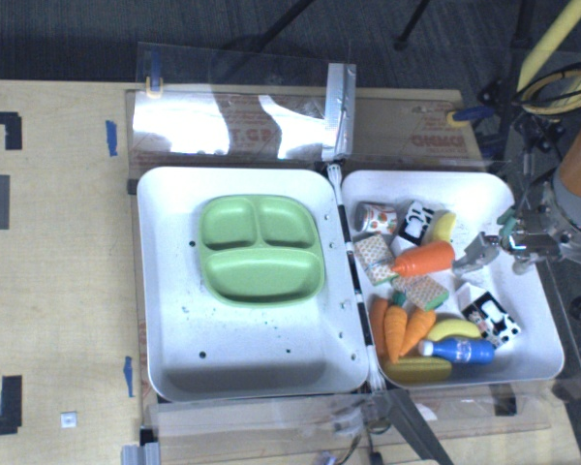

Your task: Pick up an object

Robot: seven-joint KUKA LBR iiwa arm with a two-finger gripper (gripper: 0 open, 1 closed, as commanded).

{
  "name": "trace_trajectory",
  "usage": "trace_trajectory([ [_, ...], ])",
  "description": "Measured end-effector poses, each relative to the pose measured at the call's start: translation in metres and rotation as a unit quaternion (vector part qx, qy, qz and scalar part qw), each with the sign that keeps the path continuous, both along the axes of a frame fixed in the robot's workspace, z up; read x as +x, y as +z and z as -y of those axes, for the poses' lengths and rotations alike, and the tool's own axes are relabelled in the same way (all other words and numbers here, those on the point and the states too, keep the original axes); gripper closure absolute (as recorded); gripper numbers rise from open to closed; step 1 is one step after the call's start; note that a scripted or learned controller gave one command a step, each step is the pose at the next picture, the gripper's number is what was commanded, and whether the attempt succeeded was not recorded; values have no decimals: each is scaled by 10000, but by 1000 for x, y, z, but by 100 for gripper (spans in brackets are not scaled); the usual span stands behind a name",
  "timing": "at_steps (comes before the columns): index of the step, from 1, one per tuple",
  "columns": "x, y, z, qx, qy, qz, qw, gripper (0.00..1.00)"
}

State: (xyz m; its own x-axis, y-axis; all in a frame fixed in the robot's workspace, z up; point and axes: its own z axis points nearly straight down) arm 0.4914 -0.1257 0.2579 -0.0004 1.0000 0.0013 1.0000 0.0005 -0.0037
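Orange carrot (423, 258) is the easiest pick, just left of gripper (483, 251) in right bin (537, 337). Gripper is empty; finger state unclear. Approach its midsection, clear of banana (443, 226) above it.
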Motion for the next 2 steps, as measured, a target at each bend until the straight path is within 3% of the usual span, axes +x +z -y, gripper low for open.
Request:
trace_trajectory([
  [1,-11,2,1,1,516,5,9987,0],
  [2,-12,-99,44,-1,602,10,9982,0],
])
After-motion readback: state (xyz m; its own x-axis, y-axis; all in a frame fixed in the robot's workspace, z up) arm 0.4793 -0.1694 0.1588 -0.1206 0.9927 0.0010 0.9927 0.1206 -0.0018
